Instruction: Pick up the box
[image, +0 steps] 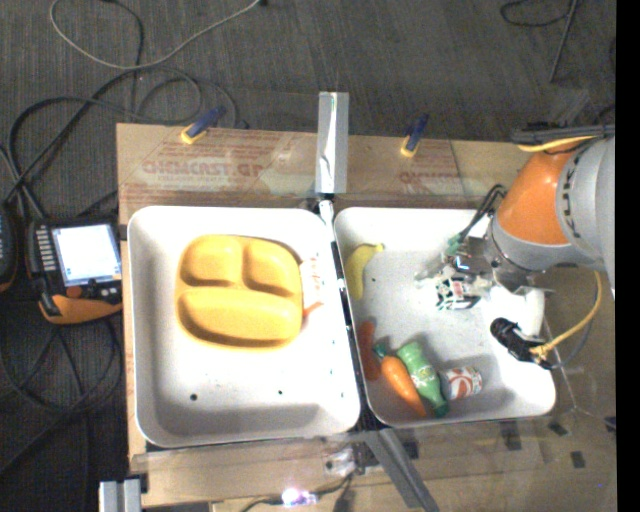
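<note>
Arm (560, 215) reaches over the right bin (520, 402) from that bin's right edge, orange band sitting above the rim. Gripper (462, 268) hangs over the right bin's upper middle. How far it is open can't be read from this angle, and nothing is visibly in its grasp.

Box (457, 293): small, white with dark and red print, lying on the right bin's floor, upper middle, directly under or just below the gripper tip. Whether they touch can't be told.

Other contents of the right bin:
- banana (358, 268) against its left wall, upper part
- carrot (398, 378) and green packet (422, 368) side by side near its lower-left corner
- red-and-white can (462, 381) on its side, just right of the green packet, near the bin's lower edge

Left bin (160, 400) butts against the right bin's left wall and holds a yellow divided tray (240, 290). Black plug (510, 336) on a yellow cable hangs over the right bin's right side.
</note>
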